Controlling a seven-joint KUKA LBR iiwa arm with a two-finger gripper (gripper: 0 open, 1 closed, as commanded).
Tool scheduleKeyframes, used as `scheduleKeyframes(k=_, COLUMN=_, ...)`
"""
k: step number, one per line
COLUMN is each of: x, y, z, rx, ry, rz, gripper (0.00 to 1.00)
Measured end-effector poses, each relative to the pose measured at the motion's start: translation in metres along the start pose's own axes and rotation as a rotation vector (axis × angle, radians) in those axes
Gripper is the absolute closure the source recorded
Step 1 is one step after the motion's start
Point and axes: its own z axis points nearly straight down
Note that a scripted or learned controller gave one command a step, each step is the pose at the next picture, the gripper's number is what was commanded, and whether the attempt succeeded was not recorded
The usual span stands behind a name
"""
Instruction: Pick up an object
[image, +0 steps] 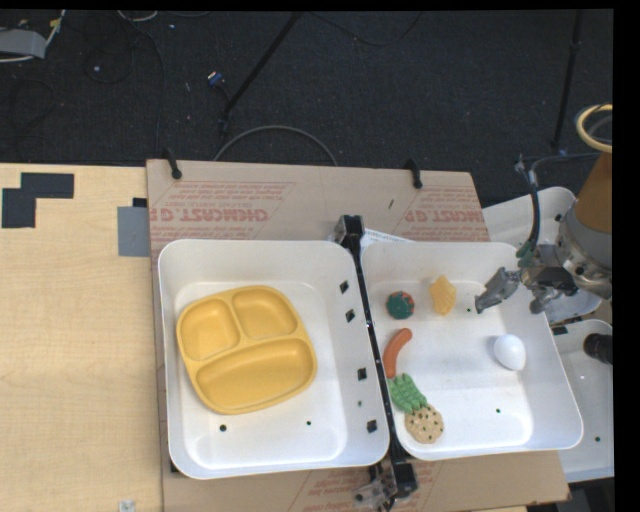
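Two white bins are sitting side by side on the counter (80, 330). The left bin (190, 440) is carrying a yellow divided plate (246, 346). The right bin (540, 420) is holding a yellow piece (442, 295), a dark ball (401, 304), an orange sausage (397, 349), a green piece (406, 391), a cookie (424, 424) and a white egg (509, 352). The gripper (520, 290) is hovering over the right bin's upper right corner, fingers apart, gripping nothing.

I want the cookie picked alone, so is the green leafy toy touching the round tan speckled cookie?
Touching. The camera view shows the green leafy toy meeting the top edge of the round tan speckled cookie, no white bin floor between them.
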Motion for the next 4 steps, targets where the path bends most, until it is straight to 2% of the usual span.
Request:
scheduleKeyframes(k=1, x=0.000, y=0.002, z=-0.005, rx=-0.008, ry=-0.002, rz=-0.002, gripper=0.00)
scheduleKeyframes(k=4, x=-0.005, y=0.009, z=0.148, rx=-0.006, ry=0.000, rz=0.000, gripper=0.00)
